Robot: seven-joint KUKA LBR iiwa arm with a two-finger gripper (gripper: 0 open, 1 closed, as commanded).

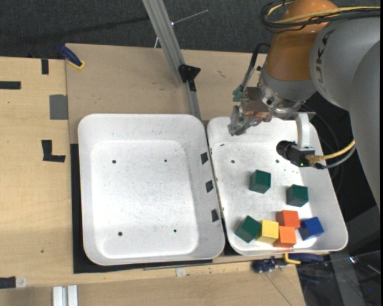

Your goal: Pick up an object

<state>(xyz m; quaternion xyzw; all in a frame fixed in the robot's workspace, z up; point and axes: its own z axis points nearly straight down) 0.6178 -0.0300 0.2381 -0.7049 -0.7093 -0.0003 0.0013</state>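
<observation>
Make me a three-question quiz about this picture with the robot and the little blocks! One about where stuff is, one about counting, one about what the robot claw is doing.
1. Where are the blocks?
A. In the left bin
B. In the right bin
C. On the bare bench

2. How many green blocks are there?
A. One
B. Five
C. Three

3. What is the gripper doing?
A. Lifting the blue block
B. Sitting over the far end of the right bin with no block between its fingers
C. Pressing down on the yellow block

Answers:
1. B: all the blocks lie in the right bin, most near its near end.
2. C: green blocks number three.
3. B: the gripper is at the far end, apart from the blue block and yellow block.
</observation>
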